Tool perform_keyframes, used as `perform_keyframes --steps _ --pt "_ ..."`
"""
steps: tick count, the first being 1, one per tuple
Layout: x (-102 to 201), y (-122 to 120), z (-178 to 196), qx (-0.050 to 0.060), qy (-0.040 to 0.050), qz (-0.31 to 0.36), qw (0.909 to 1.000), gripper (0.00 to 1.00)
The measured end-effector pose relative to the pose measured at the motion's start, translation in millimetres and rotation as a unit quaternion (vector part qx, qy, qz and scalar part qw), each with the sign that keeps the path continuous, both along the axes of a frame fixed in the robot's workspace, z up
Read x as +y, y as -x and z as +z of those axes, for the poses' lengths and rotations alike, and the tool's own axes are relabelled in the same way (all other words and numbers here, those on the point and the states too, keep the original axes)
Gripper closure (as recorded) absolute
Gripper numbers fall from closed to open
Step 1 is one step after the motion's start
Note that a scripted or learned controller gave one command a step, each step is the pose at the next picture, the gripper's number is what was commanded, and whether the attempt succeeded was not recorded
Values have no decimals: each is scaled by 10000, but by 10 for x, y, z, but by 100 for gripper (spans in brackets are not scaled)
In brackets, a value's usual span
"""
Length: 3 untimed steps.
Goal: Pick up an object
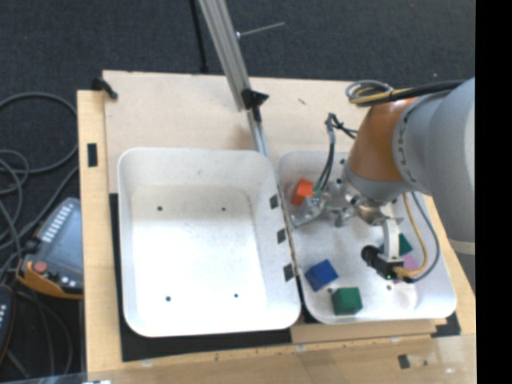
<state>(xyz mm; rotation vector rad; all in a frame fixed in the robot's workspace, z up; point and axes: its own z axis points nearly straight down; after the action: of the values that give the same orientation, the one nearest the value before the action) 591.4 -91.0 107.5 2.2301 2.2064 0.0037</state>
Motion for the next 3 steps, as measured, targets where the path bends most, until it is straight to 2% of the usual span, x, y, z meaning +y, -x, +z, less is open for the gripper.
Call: perform_keyframes --steps 2,3 --pt "27 -641 -98 6 2 65 10000 0" --pt "19 -631 10 18 13 90 10000 100"
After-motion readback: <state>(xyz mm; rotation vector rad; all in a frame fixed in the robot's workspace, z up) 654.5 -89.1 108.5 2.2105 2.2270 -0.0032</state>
